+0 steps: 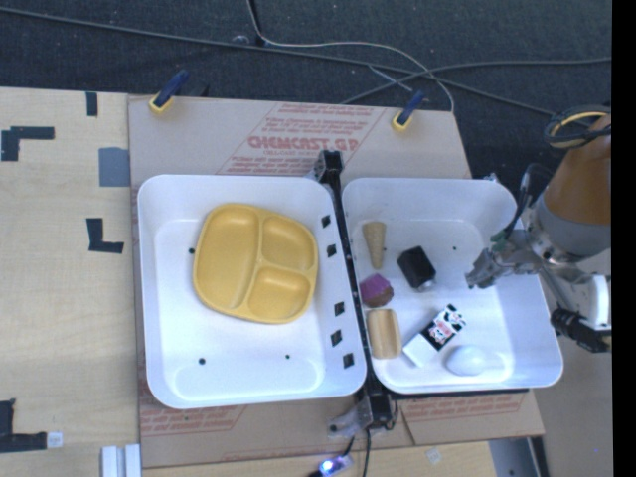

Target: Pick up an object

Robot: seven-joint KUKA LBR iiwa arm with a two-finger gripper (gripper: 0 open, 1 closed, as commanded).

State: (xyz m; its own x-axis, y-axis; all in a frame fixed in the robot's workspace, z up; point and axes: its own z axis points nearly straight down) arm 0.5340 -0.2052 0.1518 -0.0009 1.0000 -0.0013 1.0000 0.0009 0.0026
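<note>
The right bin [447,195] holds a tan cone [374,241], a black block [416,266], a purple lump [376,289], a tan bread-like piece [383,332], a small black-and-white carton [437,334] and a white rounded object [467,361]. My gripper [484,268] hangs over the right side of this bin, to the right of the black block and above the carton. Nothing shows between its fingers. The arm's orange band [581,182] sits at the right edge.
The left bin [159,266] contains a yellow divided plate [255,262]. Both bins rest on a cardboard sheet [298,132] held by yellow-blue clamps [169,90]. Cables [397,68] run across the dark floor behind.
</note>
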